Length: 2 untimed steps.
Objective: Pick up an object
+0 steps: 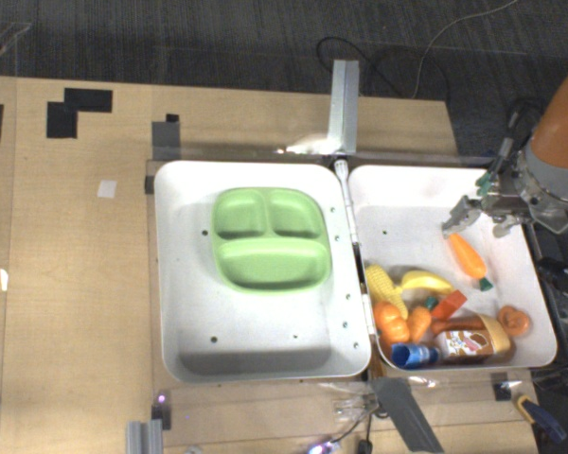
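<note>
Hand (477,214) above carrot (468,256); arm cropped right.

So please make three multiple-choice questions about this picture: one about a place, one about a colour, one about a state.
1. Where does the divided plate lie?
A. left bin
B. right bin
C. on the bench outside the bins

2. What colour is the divided plate?
A. blue
B. green
C. red

3. How does the bottle rest?
A. standing upright
B. lying on its side
C. held between the gripper's fingers

Answers:
1. A: it sits in the left bin.
2. B: it is light green.
3. B: it lies flat at the near wall of the right bin, while the gripper is above the carrot.
</note>
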Each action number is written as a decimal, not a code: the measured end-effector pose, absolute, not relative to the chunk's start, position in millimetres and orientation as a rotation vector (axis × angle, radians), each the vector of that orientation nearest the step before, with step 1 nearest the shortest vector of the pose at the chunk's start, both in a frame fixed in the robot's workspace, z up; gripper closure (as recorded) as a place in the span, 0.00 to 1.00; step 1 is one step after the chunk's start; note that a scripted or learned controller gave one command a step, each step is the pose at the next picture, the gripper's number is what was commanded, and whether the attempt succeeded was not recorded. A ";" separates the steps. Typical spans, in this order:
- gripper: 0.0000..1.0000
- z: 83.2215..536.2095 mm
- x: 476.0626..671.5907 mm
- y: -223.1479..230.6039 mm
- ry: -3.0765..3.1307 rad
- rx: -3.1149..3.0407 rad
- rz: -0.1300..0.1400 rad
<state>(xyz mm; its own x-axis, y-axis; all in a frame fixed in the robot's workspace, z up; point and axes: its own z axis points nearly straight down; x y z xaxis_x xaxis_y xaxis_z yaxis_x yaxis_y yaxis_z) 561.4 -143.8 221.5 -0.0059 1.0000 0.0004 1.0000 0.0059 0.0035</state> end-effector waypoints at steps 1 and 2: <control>0.00 280.1 563.2 -201.1 2.018 2.402 0.004; 0.00 163.6 595.6 -172.8 1.573 2.720 0.003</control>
